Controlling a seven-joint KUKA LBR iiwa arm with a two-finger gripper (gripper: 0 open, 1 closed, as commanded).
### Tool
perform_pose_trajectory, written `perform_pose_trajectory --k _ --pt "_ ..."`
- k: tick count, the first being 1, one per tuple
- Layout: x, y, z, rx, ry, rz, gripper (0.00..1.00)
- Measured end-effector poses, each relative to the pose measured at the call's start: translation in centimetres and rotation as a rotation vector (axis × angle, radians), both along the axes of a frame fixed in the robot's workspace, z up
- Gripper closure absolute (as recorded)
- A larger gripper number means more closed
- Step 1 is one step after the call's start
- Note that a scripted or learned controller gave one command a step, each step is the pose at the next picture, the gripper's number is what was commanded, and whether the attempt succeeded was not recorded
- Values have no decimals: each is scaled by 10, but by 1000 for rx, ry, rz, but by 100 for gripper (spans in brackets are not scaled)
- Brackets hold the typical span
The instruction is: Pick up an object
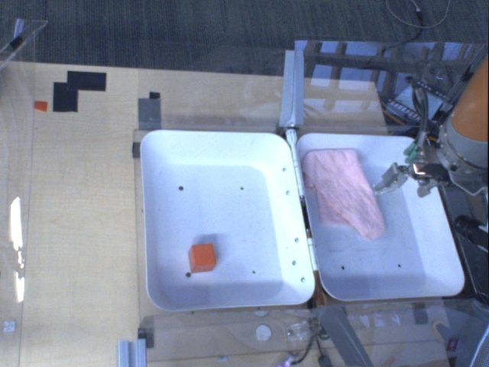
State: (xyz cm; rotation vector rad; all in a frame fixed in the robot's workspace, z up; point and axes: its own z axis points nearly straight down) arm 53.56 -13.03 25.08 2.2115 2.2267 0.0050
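A pink folded cloth lies in the right bin, against its left wall. An orange cube sits in the left bin, near its front left corner. My gripper hangs over the right side of the right bin, just to the right of the cloth. It is open, with nothing between its fingers. The left fingertip is close to the cloth's right edge.
The two bins meet along a hinged seam. A metal post stands behind the seam. Black markers and a small orange tag lie on the wooden bench at the far left. Cables and framing crowd the back right.
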Motion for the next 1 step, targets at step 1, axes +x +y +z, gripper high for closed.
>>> perform_pose_trajectory --k 1 --pt "27 -23 -118 0 1 24 0"
